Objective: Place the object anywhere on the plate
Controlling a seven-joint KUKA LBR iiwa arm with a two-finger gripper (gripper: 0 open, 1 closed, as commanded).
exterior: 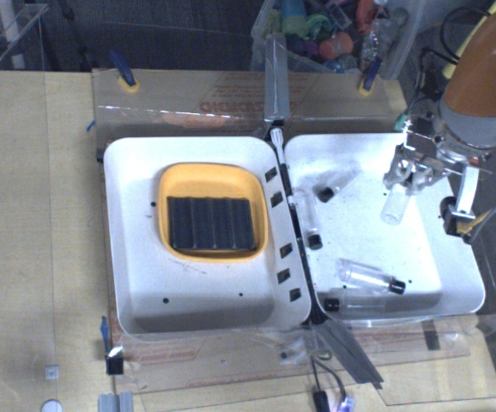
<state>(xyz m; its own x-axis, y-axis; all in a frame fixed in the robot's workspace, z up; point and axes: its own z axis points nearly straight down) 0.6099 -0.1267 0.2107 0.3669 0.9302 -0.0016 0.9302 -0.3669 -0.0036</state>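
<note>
The gripper (400, 181) was clamped on a clear plastic tube (394, 206), which hung nearly upright, long axis running twelve to six, above the right bin (454, 294). That bin held three more clear tubes with black caps: one (330, 185) towards eleven o'clock, two (370, 276) towards six. In the left bin (128, 230) sat the yellow plate (210, 178), bearing a dark ribbed block (212, 224).

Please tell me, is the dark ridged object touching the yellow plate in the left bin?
Touching. The camera view shows the dark ridged object lying flat inside the yellow plate, whose rim surrounds it on every side, in the left bin.
</note>
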